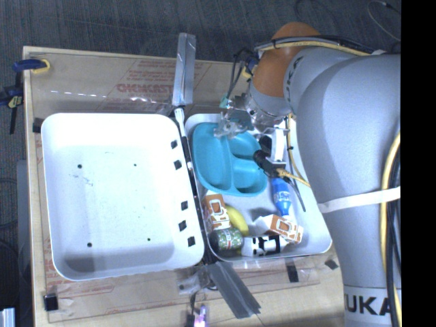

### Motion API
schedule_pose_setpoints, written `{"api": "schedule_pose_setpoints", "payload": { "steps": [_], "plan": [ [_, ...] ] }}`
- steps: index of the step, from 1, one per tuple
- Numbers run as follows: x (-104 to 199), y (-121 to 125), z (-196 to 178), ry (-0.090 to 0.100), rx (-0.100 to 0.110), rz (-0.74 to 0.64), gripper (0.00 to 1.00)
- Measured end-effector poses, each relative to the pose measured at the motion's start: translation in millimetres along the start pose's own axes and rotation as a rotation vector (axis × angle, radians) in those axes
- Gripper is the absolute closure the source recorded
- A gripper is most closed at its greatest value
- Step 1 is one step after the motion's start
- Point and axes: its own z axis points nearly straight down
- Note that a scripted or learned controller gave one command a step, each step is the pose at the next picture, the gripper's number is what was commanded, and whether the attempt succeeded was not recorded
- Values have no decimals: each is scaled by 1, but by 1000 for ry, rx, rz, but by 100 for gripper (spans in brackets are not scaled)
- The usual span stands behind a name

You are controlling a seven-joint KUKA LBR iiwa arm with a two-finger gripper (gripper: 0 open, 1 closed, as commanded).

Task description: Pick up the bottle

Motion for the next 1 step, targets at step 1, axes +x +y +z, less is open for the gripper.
{"api": "schedule_pose_setpoints", "payload": {
  "steps": [1],
  "plan": [
    [1, -2, 4, 1, 7, -1, 0]
  ]
}}
